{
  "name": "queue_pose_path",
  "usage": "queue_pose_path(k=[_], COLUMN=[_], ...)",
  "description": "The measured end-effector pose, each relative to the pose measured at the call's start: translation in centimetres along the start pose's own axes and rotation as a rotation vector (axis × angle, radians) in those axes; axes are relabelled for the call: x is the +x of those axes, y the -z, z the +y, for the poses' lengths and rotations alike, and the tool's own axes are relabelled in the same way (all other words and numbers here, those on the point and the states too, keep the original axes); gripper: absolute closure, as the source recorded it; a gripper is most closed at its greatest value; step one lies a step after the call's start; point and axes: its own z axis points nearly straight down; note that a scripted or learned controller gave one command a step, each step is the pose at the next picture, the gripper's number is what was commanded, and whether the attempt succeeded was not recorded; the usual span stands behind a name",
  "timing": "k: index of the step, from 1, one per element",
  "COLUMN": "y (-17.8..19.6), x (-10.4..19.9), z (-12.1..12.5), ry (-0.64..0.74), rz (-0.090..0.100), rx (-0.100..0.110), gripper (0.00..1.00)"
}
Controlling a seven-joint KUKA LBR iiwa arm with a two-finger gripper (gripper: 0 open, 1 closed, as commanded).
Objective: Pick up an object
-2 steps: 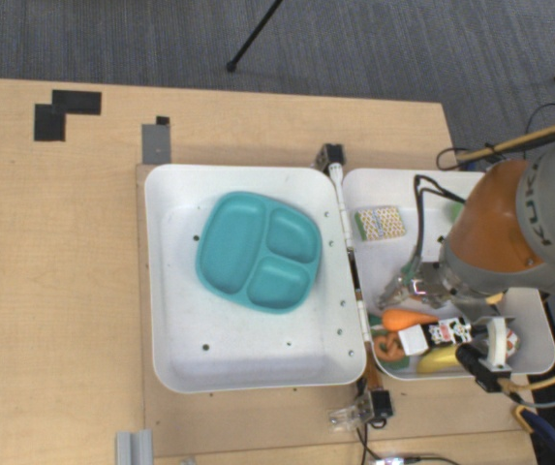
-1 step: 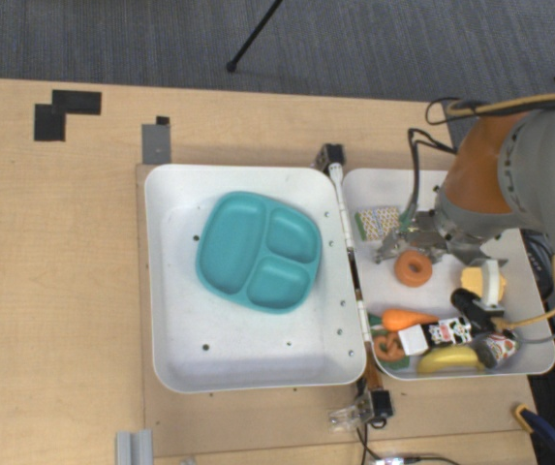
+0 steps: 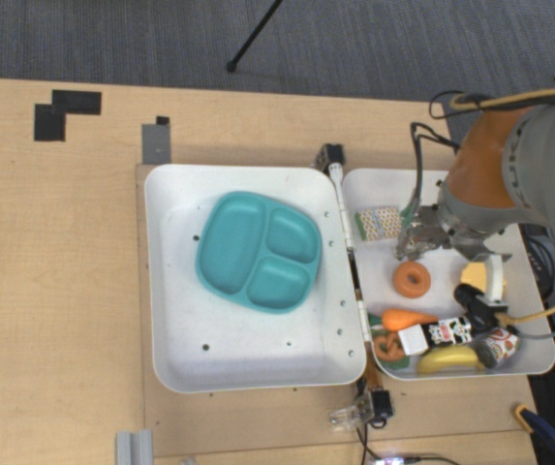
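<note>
My gripper hangs over the upper middle of the right bin, on the grey arm with the orange band that reaches in from the right. Just below it lies an orange ring, flat on the bin floor. To its left is a green-and-white patterned packet. Along the bin's near side lie an orange carrot, a yellow banana, a white printed box and a brown pretzel-shaped piece. A yellow-and-white wedge sits to the right of the ring.
The left bin holds a teal divided plate near its middle. A dark cylinder lies at the right bin's near right corner. Cables run along that bin's right side. A raised rim divides the bins.
</note>
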Motion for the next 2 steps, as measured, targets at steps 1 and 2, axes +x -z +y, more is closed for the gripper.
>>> queue_pose_path(k=[1,2], y=[0.0,-1.5], x=[0.0,0.7], z=[0.0,8.2], ry=[0.000,-0.001], rz=[0.000,0.002], rx=[0.000,0.011], gripper=[0.00,0.00])
